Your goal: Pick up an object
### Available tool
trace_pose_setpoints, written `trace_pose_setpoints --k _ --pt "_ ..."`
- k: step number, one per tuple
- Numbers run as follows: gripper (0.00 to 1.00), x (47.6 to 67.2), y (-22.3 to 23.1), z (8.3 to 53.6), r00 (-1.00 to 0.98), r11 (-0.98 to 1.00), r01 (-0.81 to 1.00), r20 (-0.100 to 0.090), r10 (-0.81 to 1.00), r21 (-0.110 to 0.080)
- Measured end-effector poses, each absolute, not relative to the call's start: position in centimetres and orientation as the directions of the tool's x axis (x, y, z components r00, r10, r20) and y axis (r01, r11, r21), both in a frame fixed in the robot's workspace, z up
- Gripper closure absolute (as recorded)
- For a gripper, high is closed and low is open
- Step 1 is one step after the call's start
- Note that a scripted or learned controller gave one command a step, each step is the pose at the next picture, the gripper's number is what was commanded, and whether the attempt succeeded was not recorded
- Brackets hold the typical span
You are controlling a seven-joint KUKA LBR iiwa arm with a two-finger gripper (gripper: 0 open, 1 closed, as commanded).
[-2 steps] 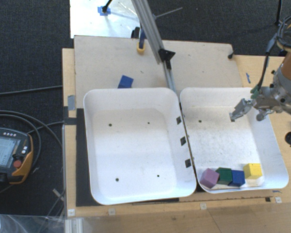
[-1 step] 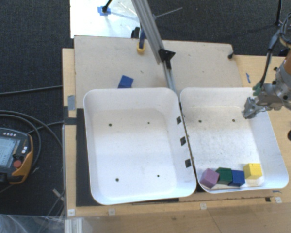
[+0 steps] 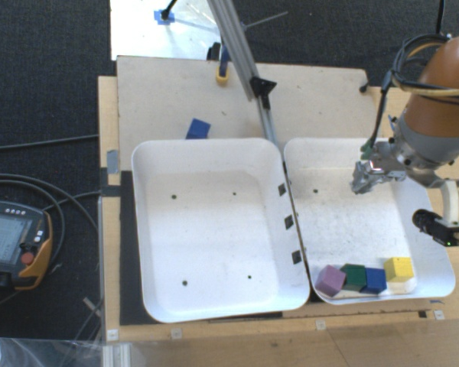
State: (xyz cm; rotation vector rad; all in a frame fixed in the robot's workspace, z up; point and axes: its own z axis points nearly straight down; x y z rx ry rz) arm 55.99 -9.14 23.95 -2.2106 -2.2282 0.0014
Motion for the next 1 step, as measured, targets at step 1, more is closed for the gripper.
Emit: trace_pose_setpoints --k 1 --pt "1.0 52.65 -14.94 19.27 0.005 -0.005 1.0 -0.002 1.0 -0.003"
